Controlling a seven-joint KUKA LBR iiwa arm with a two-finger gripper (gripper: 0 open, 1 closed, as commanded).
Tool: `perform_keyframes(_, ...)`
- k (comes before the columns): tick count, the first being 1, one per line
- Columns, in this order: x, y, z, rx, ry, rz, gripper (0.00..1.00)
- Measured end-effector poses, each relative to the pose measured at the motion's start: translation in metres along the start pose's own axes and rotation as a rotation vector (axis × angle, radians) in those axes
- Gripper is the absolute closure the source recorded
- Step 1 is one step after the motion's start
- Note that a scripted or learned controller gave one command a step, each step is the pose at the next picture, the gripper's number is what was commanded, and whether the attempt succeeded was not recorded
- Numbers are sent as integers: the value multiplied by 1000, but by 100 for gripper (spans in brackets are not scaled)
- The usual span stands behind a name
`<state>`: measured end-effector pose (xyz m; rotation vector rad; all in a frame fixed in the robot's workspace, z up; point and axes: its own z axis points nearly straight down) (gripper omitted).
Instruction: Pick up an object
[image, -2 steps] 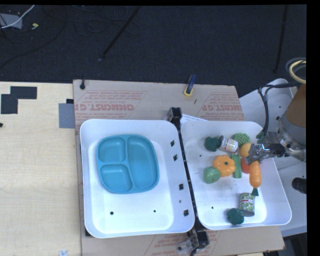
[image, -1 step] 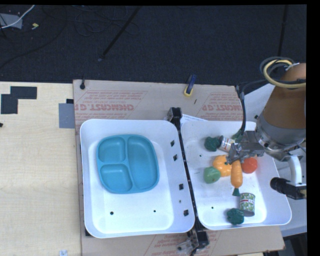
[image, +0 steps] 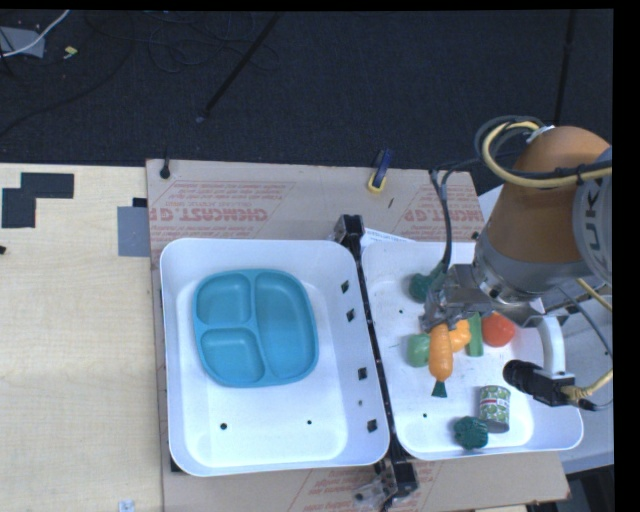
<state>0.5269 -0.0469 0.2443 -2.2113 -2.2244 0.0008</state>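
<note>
The right bin (image: 410, 410) holds several small toys. An orange carrot-shaped toy (image: 441, 354) lies near its middle, with a light green piece (image: 418, 350) to its left and a red round toy (image: 499, 329) to its right. My gripper (image: 444, 312) hangs low over the upper end of the orange toy, reaching down from the orange-banded wrist (image: 545, 205). A teal toy (image: 420, 287) sits just left of the gripper. Whether anything is between the fingers is hidden by the gripper body.
A small labelled can (image: 493, 407) and a dark teal lump (image: 471, 432) rest near the right bin's front edge. A blue divided plate (image: 255, 327) lies in the left bin (image: 200, 430). A black divider (image: 362, 330) runs between the bins.
</note>
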Motion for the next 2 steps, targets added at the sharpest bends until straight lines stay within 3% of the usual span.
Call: perform_keyframes(2, 103, -13, 9, 0, -2, 0, 100)
